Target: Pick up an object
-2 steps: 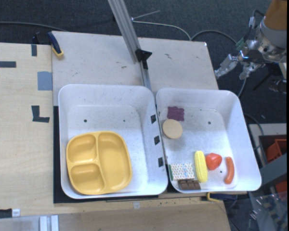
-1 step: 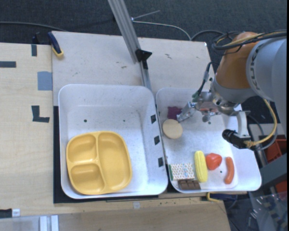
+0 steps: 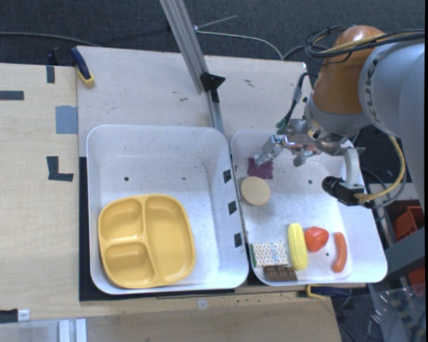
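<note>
The grey arm (image 3: 385,77) with its orange band reaches in from the right and hangs over the far end of the right bin (image 3: 364,212), its gripper (image 3: 285,152) low above the bin's upper left corner. One of the fingers (image 3: 266,152) points down and to the left toward a small dark magenta piece (image 3: 260,168); whether the fingers are apart or together cannot be made out from this angle, and nothing can be seen between them. The magenta piece lies just below the fingers' tip, touching it or nearly so, against the bin's left wall. Just nearer the camera than that piece, and touching it or almost, sits a round tan disc (image 3: 256,191). Well away from the fingers, at the near end of the same bin, lie a yellow corn cob (image 3: 297,246), a red-orange tomato-like object (image 3: 315,239) just to its right, and an orange sausage-shaped object (image 3: 339,252) further right. A speckled white block (image 3: 269,251) sits left of the corn, with a brown chocolate-like bar (image 3: 279,272) beside it at the bin's near edge. To the left of the fingers, the left bin (image 3: 128,155) holds a yellow divided plate (image 3: 146,241) in its near left part. Both bins rest on the pale bench (image 3: 135,84).
</note>
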Motion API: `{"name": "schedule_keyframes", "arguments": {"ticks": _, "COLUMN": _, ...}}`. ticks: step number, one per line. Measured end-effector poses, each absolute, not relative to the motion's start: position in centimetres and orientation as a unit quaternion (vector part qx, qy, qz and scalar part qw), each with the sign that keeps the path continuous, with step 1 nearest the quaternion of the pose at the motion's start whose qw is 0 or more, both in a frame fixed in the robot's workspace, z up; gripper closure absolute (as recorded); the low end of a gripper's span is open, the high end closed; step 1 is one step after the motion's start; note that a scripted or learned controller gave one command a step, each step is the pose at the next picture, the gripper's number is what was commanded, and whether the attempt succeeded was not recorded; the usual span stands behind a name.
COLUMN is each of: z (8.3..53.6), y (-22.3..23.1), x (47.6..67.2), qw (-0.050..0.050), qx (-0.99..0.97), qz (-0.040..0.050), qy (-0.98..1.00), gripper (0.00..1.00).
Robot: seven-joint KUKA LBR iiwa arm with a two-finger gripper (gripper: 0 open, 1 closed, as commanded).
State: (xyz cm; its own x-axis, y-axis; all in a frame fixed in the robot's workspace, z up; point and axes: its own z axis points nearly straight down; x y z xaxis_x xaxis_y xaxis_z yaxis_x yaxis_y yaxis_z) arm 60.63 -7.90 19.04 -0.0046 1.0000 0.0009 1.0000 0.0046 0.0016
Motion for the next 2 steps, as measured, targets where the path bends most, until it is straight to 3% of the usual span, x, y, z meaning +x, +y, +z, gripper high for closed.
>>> {"name": "schedule_keyframes", "arguments": {"ticks": 1, "z": 21.2, "y": 0.3, "x": 56.9, "qw": -0.002, "qx": 0.704, "qz": 0.0006, "qy": 0.71, "gripper": 0.0}}
{"name": "schedule_keyframes", "arguments": {"ticks": 2, "z": 20.9, "y": 8.7, "x": 49.9, "qw": -0.003, "qx": 0.704, "qz": -0.0014, "qy": 0.71, "gripper": 0.0}}
